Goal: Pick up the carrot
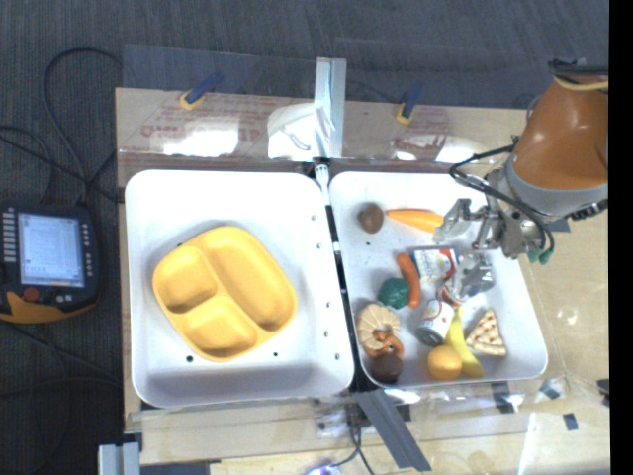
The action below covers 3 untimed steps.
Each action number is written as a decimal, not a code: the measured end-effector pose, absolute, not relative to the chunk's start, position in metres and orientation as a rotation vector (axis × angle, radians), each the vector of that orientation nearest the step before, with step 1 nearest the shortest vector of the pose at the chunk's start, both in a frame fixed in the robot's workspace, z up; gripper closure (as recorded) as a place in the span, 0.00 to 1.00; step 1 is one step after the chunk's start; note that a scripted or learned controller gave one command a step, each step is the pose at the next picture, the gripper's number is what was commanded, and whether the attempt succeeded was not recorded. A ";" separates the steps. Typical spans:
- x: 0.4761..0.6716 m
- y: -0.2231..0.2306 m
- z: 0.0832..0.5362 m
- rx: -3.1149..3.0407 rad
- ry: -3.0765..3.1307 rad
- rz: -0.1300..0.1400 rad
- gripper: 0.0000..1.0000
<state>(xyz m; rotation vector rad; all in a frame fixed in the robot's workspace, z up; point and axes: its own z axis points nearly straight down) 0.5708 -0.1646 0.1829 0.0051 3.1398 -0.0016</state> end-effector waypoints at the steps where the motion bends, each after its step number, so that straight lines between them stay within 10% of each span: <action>1: 0.651 -0.149 0.107 0.161 3.109 -0.006 0.00; 3: 0.660 -0.147 0.093 0.768 3.035 -0.005 0.00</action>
